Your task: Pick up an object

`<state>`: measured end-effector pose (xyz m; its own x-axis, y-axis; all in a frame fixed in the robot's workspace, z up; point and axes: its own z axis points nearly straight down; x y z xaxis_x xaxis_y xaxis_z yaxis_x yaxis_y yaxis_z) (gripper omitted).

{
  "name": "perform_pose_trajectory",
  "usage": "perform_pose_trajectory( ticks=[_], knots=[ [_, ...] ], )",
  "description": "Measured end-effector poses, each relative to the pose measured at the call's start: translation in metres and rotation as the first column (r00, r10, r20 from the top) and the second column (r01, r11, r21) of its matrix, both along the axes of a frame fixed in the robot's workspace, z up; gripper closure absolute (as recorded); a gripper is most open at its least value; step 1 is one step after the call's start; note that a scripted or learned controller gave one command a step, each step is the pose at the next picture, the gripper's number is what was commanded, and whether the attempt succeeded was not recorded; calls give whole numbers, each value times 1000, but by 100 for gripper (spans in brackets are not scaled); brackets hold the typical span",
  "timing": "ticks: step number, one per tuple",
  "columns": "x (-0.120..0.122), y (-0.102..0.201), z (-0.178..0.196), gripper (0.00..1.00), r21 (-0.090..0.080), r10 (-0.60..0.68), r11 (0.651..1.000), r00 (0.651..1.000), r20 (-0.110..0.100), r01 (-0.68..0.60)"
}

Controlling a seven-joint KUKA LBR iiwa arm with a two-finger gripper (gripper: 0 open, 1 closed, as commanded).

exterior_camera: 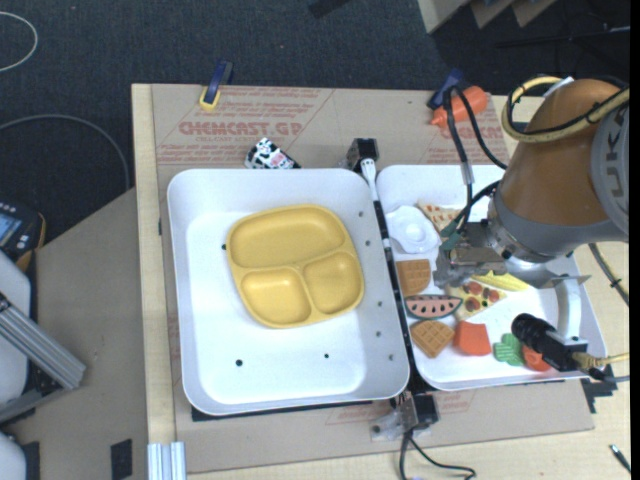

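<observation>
While the arm reaches in over the right bin, the gripper sits low among the toy food there. Finger state: cannot tell, wrist body blocks the tips. Toast piece lies just left of the gripper, watermelon slice just below it, waffle and red block nearer the front rim. Yellow divided plate sits in the left bin.
</observation>
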<state>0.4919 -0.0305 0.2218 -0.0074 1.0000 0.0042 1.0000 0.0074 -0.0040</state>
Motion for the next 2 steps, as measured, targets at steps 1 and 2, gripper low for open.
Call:
perform_pose_trajectory(
  ticks=[1, 2],
  knots=[
    [-10, -2, 13, 100, -4, -6, 1000, 1000, 5, 6],
    [-6, 2, -7, 100, -3, -7, 1000, 1000, -1, 7]
  ],
)
